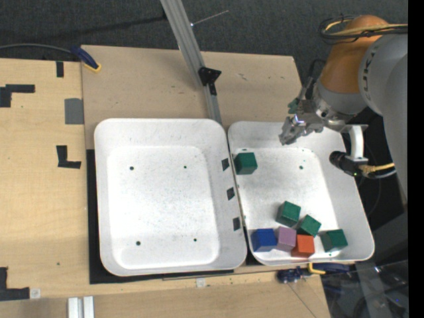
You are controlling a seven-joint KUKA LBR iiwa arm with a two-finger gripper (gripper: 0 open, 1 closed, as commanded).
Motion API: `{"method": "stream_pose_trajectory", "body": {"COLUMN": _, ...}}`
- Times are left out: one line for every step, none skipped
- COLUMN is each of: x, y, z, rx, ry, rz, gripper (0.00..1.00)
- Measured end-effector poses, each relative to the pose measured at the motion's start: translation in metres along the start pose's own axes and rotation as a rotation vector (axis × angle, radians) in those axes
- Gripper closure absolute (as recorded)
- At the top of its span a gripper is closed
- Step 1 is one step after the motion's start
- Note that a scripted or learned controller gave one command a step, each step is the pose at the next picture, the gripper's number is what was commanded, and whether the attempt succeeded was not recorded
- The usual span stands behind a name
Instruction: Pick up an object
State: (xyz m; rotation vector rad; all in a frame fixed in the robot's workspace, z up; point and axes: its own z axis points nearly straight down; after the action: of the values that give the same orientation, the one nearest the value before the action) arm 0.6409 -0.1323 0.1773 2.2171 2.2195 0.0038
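My gripper (289,136) hangs over the far edge of the right bin (344,197), with nothing visible between its fingers. A green cube (246,162) sits alone in that bin's far left part, left of and below the gripper. Near the bin's front edge lies a cluster: a blue cube (264,239), a purple cube (287,238), an orange cube (305,245), and three green cubes (289,213), (309,226), (334,239).
The left bin (106,197) stands beside the right one. A slanted metal pole (185,35) runs down to the bins' far junction. The grey arm with its orange band (348,65) fills the upper right.
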Motion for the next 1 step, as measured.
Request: {"method": "stream_pose_trajectory", "body": {"x": 0.0112, "y": 0.0006, "z": -0.0524, "rx": 0.001, "ry": 0.001, "rz": -0.002, "gripper": 1.00}}
